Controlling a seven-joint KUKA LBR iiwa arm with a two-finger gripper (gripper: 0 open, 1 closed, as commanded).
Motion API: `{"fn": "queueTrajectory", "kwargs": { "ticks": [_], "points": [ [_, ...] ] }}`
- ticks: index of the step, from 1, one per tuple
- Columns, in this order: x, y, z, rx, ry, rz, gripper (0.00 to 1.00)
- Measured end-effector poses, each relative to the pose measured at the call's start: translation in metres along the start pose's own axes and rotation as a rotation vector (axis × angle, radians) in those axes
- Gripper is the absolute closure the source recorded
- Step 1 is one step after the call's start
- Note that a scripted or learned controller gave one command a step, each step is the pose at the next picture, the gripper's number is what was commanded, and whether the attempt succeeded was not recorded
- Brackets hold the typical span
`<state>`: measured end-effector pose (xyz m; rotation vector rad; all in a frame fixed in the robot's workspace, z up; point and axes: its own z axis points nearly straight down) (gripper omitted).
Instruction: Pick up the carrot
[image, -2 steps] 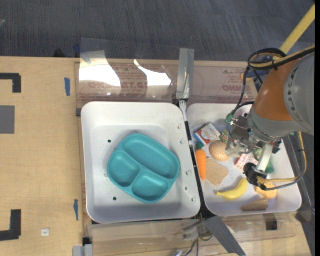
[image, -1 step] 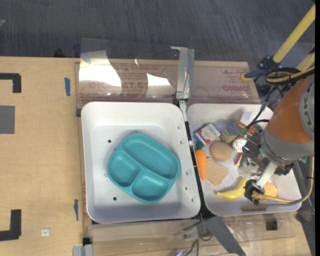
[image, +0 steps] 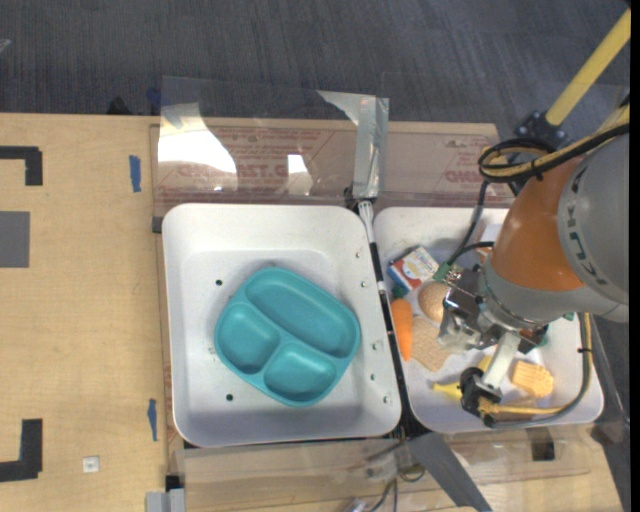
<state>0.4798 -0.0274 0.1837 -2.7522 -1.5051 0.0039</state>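
Note:
The orange carrot (image: 402, 328) lies lengthwise along the left wall of the right bin (image: 590, 400), just inside the divider. My gripper (image: 465, 322) hangs over the middle of that bin, a short way right of the carrot, above a tan cracker (image: 428, 347) and a round bun (image: 432, 300). The grey arm with its orange band hides much of the bin's right half. Nothing shows as held.
The left bin (image: 200, 250) holds a teal divided plate (image: 288, 333). In the right bin a small colourful carton (image: 415, 267) sits at the back, with a yellow banana (image: 505, 408) and a yellow cheese wedge (image: 532, 378) near the front. Black cables loop around the wrist.

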Motion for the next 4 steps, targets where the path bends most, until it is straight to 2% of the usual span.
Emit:
{"fn": "queueTrajectory", "kwargs": {
  "ticks": [1,2,3,4],
  "points": [
    [0.032,0.075,0.0,-0.004,-0.002,0.065,1.0],
    [-0.04,0.105,0.023,0.001,-0.004,0.107,1.0],
    [-0.055,0.085,-0.002,0.001,0.0,0.161,1.0],
    [-0.085,0.106,0.055,0.004,-0.003,0.569,1.0]
  ]
}}
